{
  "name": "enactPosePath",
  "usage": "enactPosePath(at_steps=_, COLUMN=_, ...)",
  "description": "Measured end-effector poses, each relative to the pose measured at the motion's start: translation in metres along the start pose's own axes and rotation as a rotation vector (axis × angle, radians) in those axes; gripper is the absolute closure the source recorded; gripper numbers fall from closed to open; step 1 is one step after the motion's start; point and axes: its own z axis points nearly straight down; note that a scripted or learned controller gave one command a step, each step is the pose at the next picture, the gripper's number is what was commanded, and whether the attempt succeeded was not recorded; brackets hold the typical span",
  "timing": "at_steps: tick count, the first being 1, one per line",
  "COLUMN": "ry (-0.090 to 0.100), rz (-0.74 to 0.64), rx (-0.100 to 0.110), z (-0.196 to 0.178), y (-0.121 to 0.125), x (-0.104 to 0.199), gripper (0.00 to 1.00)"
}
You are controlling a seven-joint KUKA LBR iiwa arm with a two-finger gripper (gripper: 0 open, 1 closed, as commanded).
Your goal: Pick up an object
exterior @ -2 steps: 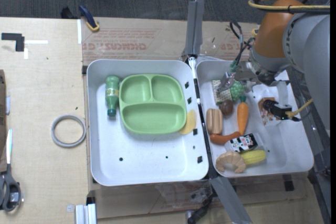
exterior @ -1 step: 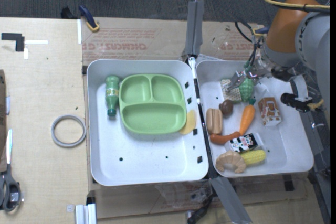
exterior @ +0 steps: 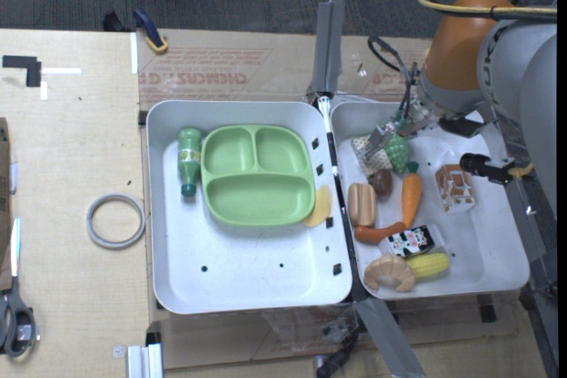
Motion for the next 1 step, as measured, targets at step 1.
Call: enactPosePath(at_steps=1, ry=-0.003, rz=0.004, rx=-0.002, z=-0.0088, y=0.0002, x=-0.0029, gripper=1.0)
